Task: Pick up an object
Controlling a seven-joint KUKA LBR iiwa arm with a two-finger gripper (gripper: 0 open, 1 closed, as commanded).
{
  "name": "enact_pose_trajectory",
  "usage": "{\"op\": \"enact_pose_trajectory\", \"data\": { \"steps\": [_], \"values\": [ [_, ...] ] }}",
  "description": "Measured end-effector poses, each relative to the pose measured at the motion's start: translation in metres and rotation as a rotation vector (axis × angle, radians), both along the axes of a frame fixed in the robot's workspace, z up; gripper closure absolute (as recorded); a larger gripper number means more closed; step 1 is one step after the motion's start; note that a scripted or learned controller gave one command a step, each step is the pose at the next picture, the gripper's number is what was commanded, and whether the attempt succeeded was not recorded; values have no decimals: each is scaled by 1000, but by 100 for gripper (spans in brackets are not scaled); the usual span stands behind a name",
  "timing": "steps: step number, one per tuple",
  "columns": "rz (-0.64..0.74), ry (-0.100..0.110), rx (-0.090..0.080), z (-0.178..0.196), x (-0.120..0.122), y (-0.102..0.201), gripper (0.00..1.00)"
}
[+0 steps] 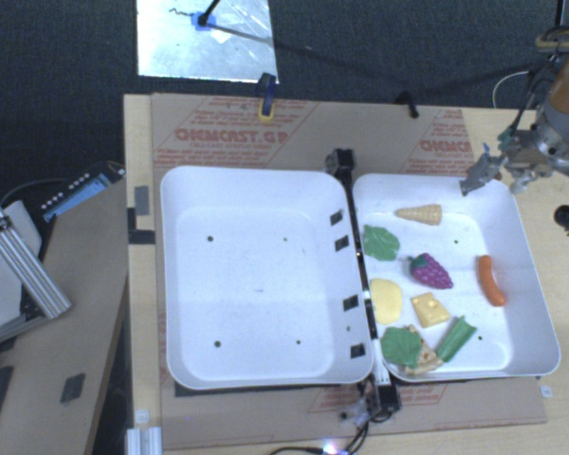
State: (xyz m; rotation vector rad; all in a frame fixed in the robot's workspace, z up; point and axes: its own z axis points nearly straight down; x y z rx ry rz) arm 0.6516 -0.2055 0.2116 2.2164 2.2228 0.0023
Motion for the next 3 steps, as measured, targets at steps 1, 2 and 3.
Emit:
{"op": "enact_pose_trajectory", "data": {
  "steps": [1, 2, 3],
  "values": [
    [6, 5, 3, -128, 17, 57, 0],
    [5, 2, 1, -127, 18, 99, 0],
    [4, 21, 1, -117, 14, 95, 100]
  ]
}}
